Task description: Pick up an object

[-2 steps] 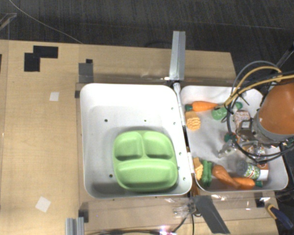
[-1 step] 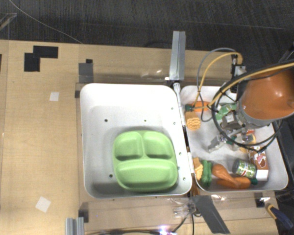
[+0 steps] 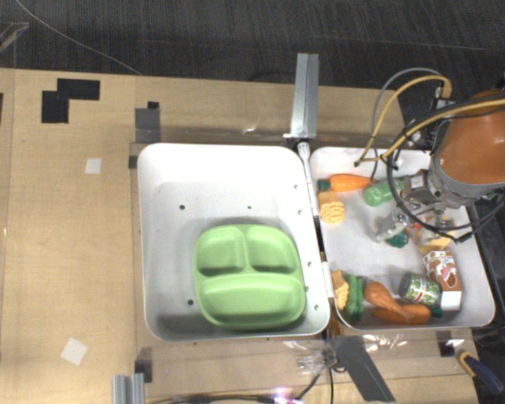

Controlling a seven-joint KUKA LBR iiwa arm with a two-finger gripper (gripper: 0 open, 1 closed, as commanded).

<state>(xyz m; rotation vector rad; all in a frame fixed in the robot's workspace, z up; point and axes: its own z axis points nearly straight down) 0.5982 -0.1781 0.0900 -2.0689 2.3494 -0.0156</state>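
The right bin (image 3: 353, 242) holds several toy foods. An orange carrot (image 3: 350, 183) lies at its far edge, with a green piece (image 3: 375, 196) beside it and a yellow corn piece (image 3: 332, 213) near the left wall. My gripper (image 3: 397, 228) hangs low in the middle of the bin, just above a small teal object (image 3: 396, 240). A green can (image 3: 422, 290), a brown-and-white bottle (image 3: 443, 269), an orange piece (image 3: 396, 311) and a green vegetable (image 3: 355, 297) lie along the near edge. The arm's orange band (image 3: 481, 146) is above the bin's right side.
The left bin (image 3: 168, 192) holds a green divided plate (image 3: 250, 274) toward its near side. A metal post (image 3: 305, 95) stands behind the wall between the two bins. Cables (image 3: 404, 99) loop over the far right corner.
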